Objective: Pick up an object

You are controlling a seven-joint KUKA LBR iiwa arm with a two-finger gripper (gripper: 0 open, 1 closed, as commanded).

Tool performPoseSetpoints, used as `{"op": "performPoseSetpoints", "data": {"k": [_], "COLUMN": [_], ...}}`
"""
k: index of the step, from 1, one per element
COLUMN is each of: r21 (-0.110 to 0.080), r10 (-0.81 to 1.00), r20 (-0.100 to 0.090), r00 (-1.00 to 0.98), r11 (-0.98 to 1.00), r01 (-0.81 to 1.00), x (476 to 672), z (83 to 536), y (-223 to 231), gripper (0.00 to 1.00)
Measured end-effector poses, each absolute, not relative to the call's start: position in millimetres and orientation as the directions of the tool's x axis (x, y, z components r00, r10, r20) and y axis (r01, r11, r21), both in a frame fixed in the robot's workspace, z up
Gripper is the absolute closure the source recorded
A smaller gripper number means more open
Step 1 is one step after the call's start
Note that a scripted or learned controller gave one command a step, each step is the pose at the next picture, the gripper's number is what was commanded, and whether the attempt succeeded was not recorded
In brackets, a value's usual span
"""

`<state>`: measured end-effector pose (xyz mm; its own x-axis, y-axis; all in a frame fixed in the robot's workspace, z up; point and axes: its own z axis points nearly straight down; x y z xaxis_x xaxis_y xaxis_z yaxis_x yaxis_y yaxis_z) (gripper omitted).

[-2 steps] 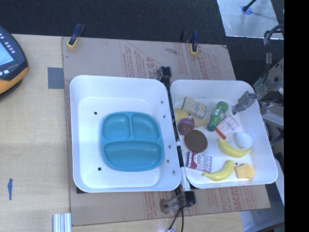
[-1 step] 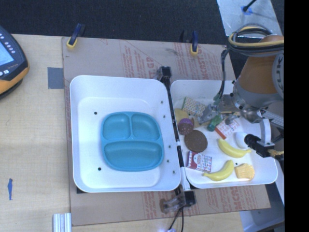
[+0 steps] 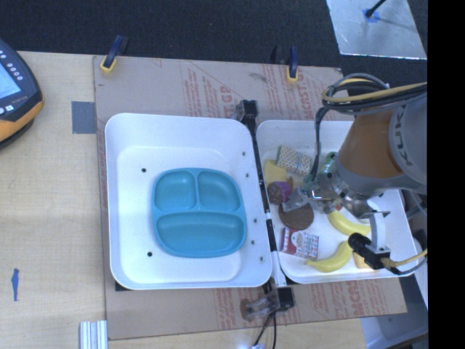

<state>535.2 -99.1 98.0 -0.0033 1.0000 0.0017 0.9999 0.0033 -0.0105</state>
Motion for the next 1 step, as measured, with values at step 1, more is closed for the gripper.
{"op": "performPoseSetpoints", "data": {"k": [1], "r21": [-0.008], "r10": [1.0], "r20": [-0.001], "r00": [-0.006], "r11": [0.006], "r01": [1.0], "x": [537.0], "z": [110.9], "y": [-100.9], "gripper": [1.0]}}
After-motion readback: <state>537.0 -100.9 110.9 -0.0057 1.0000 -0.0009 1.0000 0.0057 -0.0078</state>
